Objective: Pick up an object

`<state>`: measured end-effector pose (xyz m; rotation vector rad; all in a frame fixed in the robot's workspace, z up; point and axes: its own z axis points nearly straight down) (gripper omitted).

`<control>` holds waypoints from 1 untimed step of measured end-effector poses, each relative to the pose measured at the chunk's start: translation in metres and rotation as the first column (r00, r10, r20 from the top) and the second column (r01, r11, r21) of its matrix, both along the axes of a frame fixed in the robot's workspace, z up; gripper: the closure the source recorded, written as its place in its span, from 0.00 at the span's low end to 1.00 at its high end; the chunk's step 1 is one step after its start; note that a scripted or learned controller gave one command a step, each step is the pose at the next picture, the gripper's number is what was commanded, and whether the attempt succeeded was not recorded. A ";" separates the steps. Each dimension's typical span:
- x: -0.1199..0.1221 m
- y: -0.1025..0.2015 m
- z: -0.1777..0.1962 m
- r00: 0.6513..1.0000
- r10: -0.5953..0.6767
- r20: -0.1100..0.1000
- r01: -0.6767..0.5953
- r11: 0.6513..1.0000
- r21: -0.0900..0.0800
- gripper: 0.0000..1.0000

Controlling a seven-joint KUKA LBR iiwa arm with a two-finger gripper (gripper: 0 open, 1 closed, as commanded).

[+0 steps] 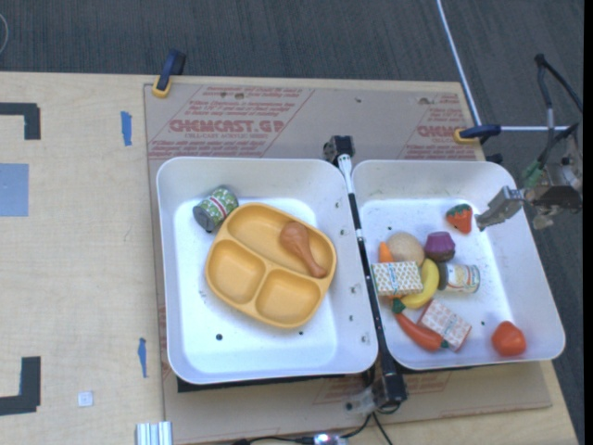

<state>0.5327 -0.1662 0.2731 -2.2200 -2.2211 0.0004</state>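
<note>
My gripper (503, 209) hangs at the far right of the right bin (528, 276), just right of a red strawberry (460, 217); nothing shows in it. Lying in this bin are a purple piece (439, 246), a beige round piece (404, 246), a yellow banana (424, 287), a small jar (461, 278), a patterned box (397, 276), a red carrot-like piece (419, 332), a red and white box (446, 324) and an orange-red tomato (508, 338).
The left bin (185, 276) holds a yellow divided plate (264, 272) with a brown drumstick (306, 247) on it, and a green can (215, 208) at the plate's far left. A black divider (357, 239) runs between the bins.
</note>
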 end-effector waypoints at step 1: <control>0.086 0.011 -0.119 1.000 0.001 0.000 -0.001 1.000 -0.001 0.00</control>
